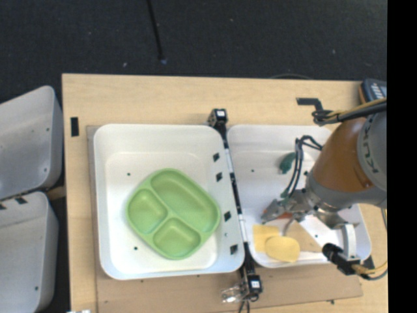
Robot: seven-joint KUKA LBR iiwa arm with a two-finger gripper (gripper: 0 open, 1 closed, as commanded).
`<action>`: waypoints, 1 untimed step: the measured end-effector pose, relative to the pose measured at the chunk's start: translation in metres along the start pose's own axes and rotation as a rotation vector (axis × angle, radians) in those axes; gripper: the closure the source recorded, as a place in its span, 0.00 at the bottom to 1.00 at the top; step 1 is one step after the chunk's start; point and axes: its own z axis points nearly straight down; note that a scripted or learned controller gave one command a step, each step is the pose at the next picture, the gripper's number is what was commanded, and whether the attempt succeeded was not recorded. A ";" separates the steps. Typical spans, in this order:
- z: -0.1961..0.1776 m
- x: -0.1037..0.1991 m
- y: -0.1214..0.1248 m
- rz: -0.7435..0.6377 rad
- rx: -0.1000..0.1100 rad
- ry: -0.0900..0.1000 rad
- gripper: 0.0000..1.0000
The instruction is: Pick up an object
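Nearest the camera's lower edge, in the front corner of the right bin (260, 142), lie two pale yellow objects. One is a flat yellow block (262, 237) with squared corners and a matte face; the other is a yellow disc (283, 248), rounded and smooth, a shade deeper in colour, overlapping the block's right side. Both rest on the bin floor close to the divider wall between the bins.

Just above them hangs the gripper (287, 212), a cluster of thin metal parts and dark cables below the grey wrist. It sits over the upper edge of the yellow pieces, and whether it touches them cannot be told; whether it is open or closed cannot be told either, and nothing is plainly seen held in it. Above the wrist the arm (345, 162) shows its broad orange band, glossy and cylindrical.

Further back in the same bin lies a small teal object (286, 163), dark green-blue, rounded, well apart from the yellow pair.

Across in the left bin (104, 194), a shallow white tray with rounded corners, a green plate (172, 212) lies flat. It is light green smooth plastic, a rounded shape with three moulded compartments, set at a slant.

Both bins rest on a pale wooden bench (163, 96).
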 end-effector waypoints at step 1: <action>-0.012 -0.001 0.001 0.006 -0.005 0.000 1.00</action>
